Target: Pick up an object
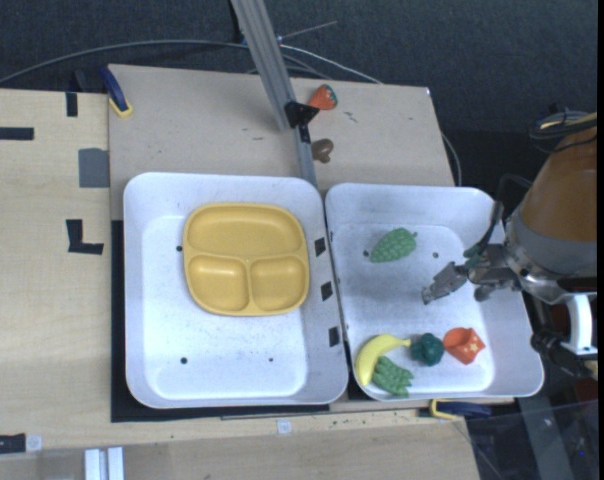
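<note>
On the left, a yellow divided plate [247,258] lies in the left bin [152,368], and nothing there suits a pinch. The candidates sit in the right bin [512,378]: a yellow banana [374,353] and a small green leafy piece [391,376] touch at the near wall, a dark green lump [428,349] lies just beside them, then an orange-red piece [464,344]. A green textured piece [393,245] lies alone further back.

The claw [440,286] hangs over bare bin floor between these groups, gripping nothing; whether it is spread or closed I cannot tell.

The lone green piece looks the easier target, with clear floor around it. The clustered items risk a nudge.

The wooden tabletop [212,118] carries tape marks and a slanting metal pole [267,48]; dark floor lies beyond.
</note>
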You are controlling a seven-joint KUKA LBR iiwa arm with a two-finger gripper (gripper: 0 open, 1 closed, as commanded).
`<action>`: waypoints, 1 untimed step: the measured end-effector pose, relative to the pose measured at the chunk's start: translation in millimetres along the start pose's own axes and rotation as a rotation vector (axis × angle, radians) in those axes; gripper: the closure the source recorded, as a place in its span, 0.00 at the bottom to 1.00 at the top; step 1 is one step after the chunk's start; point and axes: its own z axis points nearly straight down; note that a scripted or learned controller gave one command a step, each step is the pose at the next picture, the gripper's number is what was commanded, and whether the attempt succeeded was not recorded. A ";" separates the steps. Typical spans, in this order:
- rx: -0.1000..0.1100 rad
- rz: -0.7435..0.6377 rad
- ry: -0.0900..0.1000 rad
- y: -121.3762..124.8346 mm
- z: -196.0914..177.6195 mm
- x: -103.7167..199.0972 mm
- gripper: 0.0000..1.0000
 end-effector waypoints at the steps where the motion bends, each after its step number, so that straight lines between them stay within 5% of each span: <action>1: -0.001 0.000 0.000 0.0 -0.1 -0.1 0.00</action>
